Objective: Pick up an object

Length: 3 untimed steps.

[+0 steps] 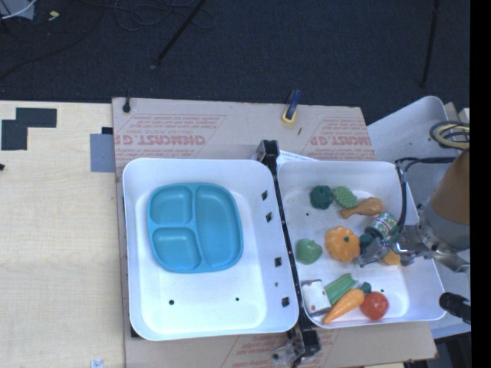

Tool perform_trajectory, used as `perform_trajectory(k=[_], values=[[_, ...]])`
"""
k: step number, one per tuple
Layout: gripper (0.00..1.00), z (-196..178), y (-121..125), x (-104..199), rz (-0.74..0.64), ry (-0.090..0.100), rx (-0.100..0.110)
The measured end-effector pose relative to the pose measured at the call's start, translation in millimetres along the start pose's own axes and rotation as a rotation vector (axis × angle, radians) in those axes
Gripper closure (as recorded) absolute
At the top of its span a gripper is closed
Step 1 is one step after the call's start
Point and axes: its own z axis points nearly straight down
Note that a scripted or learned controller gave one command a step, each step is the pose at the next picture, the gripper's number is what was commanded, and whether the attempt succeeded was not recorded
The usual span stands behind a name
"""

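My arm comes in low from the right over the right bin [418, 307]. My pincer [374, 245] sits beside the orange pumpkin toy [342, 244], maybe touching it; view's too blurry, can't tell how far it's open or if it holds anything.

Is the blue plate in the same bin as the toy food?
No, the blue plate lies in the left bin, while the toy food is in the right bin.
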Motion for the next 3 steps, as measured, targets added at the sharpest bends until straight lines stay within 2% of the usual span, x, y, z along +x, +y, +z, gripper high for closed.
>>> perform_trajectory(k=[1, 2, 3], values=[[0.00, 53.4, -0.1, 2.0, 0.000, 0.000, 0.000], [1.00, 40.9, 0.0, 0.2, 0.004, -0.001, -0.002], [1.00, -9.1, 10.5, -1.4, 0.000, -0.004, -0.009]])
